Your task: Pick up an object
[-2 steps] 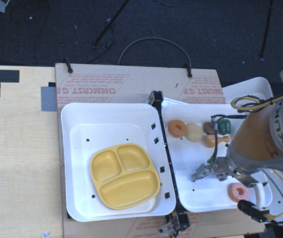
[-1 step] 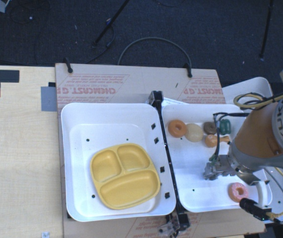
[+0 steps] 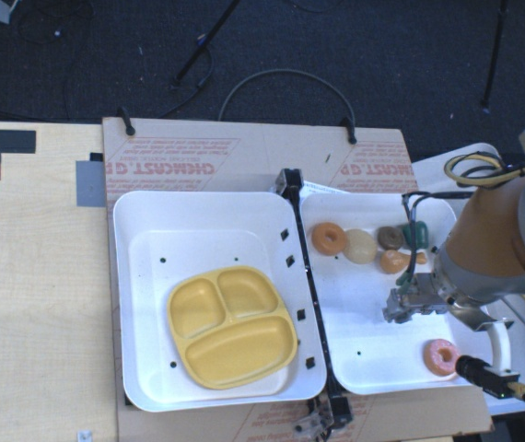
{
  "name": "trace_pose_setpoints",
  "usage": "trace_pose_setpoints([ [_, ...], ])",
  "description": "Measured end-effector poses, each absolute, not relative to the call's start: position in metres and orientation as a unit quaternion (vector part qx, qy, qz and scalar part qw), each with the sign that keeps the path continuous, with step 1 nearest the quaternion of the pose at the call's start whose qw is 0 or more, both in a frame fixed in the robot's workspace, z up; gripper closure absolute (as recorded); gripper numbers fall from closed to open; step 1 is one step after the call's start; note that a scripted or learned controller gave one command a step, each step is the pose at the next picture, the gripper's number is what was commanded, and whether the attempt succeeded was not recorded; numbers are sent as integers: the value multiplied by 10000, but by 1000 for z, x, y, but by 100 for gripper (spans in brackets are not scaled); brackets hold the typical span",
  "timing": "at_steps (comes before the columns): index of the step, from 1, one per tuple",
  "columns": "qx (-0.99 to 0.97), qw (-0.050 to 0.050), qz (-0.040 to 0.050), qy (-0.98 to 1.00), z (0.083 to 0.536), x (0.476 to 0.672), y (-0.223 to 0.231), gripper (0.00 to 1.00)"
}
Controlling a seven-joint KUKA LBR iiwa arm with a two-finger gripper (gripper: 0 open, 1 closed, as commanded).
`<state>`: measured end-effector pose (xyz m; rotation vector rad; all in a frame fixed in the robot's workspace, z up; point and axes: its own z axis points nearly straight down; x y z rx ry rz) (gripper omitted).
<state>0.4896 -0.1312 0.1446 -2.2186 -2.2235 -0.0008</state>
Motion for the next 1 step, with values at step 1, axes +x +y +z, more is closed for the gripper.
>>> trace_pose_setpoints([
  [1,-7064,0,-5,-7078,199,485,-123,100],
])
